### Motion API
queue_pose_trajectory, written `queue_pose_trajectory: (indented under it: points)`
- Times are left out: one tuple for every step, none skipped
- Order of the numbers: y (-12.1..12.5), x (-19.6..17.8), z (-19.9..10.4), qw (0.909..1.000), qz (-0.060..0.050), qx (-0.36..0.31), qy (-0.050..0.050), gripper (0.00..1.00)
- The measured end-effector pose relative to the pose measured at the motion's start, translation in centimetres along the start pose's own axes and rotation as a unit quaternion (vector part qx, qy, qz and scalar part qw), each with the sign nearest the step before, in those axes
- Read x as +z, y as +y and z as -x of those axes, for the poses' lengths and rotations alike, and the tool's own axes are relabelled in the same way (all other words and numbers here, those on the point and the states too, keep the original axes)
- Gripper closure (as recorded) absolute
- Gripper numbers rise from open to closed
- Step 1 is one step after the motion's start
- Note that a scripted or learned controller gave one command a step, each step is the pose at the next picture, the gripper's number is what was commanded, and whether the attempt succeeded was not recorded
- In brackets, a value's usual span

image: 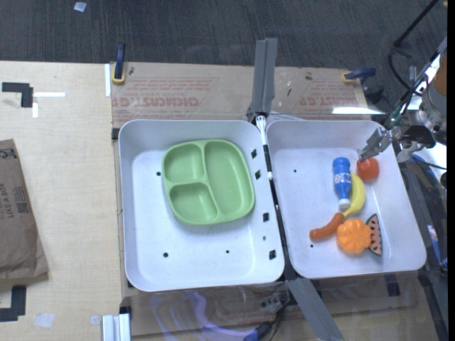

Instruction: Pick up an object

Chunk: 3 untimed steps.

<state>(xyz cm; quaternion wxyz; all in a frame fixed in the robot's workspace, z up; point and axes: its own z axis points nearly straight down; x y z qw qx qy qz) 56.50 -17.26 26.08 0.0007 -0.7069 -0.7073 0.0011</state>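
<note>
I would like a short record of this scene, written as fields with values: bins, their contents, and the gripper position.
left bin: holds a green divided plate, three compartments
right bin: holds a blue bottle, banana, red tomato, orange sausage, orange pumpkin, watermelon slice
items layout: clustered toward the bin's right side
gripper: above the right bin's far right corner, just next to the tomato
held object: none visible
</note>
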Motion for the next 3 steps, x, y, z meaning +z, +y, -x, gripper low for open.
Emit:
queue_pose_trajectory:
  points:
    - [5.4,16.8,2.6,0.9999,0.002,0.017,-0.001,0.0]
    - [5.4,15.9,2.6,0.9999,0.001,0.017,-0.001,1.0]
    - [6.7,7.6,-3.2,0.9943,0.001,0.106,0.0,1.0]
